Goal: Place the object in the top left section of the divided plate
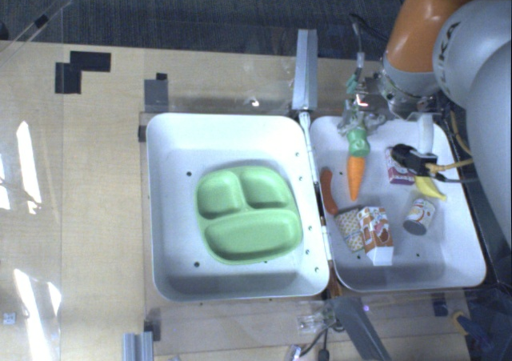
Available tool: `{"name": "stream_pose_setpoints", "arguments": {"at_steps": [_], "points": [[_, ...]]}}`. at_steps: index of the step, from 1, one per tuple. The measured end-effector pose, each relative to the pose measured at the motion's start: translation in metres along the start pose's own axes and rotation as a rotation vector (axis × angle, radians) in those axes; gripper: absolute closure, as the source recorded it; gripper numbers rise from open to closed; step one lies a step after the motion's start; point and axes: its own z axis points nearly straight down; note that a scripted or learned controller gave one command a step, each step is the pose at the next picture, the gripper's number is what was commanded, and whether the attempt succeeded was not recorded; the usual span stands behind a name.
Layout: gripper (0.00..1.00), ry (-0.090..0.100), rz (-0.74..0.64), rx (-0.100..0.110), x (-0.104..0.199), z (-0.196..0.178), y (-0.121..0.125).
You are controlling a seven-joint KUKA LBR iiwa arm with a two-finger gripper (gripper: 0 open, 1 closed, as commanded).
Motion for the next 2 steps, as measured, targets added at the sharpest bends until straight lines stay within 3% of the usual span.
{"name": "stream_pose_setpoints", "arguments": {"at_steps": [1,2], "points": [[1.00,0.002,-0.041,0.002,0.050,0.004,-0.057],[1.00,0.003,-0.112,0.003,0.113,0.004,-0.138]]}}
